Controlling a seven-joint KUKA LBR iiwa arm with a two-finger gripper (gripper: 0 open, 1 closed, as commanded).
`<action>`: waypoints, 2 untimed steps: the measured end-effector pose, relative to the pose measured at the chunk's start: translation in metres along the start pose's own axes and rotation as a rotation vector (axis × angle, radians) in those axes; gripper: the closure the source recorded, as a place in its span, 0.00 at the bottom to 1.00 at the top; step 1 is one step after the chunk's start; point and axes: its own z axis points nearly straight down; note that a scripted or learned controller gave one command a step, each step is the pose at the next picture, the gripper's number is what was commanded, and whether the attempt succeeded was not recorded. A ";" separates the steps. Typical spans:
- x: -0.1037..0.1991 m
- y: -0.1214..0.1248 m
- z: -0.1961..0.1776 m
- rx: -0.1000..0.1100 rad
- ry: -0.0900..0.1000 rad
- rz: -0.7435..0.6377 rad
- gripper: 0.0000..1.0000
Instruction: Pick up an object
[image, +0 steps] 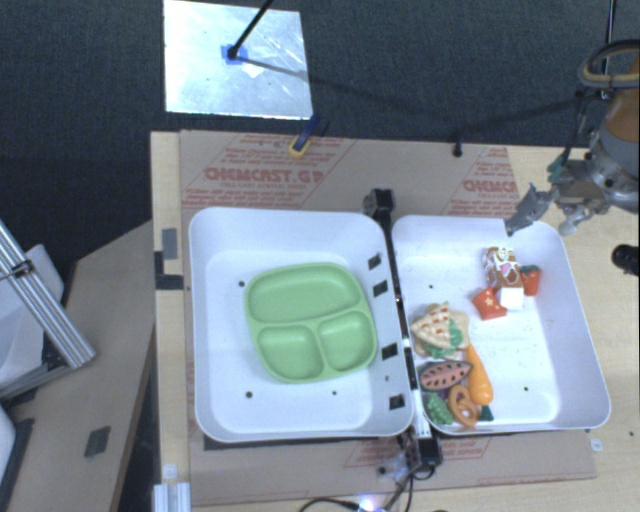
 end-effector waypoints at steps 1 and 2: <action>0.001 0.002 -0.007 -0.011 -0.002 -0.003 0.00; 0.003 0.003 0.034 -0.009 -0.002 -0.002 0.00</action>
